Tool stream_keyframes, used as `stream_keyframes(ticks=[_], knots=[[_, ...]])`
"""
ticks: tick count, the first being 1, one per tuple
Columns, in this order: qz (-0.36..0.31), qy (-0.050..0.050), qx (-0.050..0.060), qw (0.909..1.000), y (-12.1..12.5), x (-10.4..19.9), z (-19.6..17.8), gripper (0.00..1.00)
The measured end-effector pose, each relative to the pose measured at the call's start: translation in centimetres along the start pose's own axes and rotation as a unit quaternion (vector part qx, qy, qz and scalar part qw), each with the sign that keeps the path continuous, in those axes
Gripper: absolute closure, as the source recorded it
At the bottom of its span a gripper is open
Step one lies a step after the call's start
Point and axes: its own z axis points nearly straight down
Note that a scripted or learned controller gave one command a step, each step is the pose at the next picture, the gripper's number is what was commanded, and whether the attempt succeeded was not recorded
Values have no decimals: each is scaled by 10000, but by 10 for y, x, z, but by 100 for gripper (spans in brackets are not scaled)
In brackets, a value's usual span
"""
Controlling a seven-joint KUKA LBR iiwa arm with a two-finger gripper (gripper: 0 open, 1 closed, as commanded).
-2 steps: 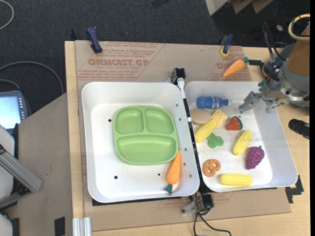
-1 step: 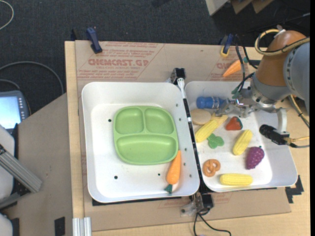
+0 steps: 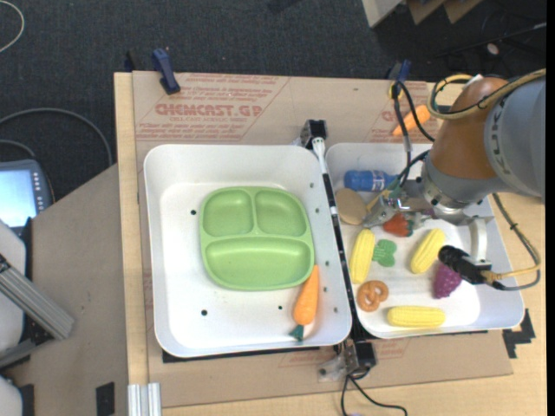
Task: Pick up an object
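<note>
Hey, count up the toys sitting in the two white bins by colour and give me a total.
Yellow: 3, corn cobs
Green: 2, plate, small piece
Orange: 1, carrot
Blue: 1, bottle
Purple: 1, grapes
Brown: 1, pretzel
Red: 1
Tan: 1, disc
Total: 11

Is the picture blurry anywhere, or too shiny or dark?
In the camera view, the green plate, carrot and corn cobs look sharp; the light is even, with soft shadows along the bin walls; the arm near the lens looks a bit soft; the floor at the top is dark; no strong glare.
</note>
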Motion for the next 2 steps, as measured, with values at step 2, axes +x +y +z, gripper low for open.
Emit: stream_keyframes(ticks=[2], knots=[[-34,3,-67,10000,-32,92,-105,100]])
